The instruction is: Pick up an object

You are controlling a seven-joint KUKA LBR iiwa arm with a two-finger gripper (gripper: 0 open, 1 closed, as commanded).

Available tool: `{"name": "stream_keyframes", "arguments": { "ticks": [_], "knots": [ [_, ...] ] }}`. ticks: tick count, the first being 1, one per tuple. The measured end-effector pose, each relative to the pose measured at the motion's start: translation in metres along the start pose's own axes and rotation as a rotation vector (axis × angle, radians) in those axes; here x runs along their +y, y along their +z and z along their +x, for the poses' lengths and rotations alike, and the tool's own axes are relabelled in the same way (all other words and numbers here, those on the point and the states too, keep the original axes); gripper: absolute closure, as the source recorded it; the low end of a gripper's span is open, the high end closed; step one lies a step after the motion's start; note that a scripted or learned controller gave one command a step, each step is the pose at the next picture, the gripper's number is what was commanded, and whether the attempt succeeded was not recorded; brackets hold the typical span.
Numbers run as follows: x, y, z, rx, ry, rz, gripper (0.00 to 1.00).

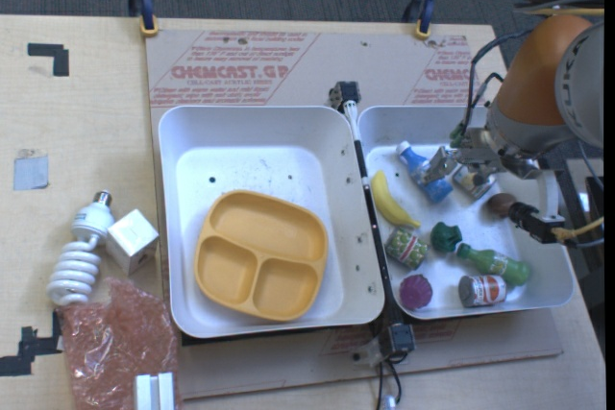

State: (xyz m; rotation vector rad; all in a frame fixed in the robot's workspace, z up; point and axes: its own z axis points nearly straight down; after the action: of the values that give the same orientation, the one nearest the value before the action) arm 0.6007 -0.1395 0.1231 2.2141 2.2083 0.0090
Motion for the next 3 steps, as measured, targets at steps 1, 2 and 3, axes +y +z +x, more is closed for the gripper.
{"name": "stream_keyframes", "arguments": {
  "ticks": [1, 2, 3],
  "knots": [
    [0.001, -0.010, -0.001, -0.001, 0.001, -0.002, 1.00],
    [0.001, -0.010, 0.000, -0.001, 0.001, -0.002, 0.00],
    [-0.031, 0.030, -0.004, 0.006, -0.002, 0.014, 0.00]
  ]
}}
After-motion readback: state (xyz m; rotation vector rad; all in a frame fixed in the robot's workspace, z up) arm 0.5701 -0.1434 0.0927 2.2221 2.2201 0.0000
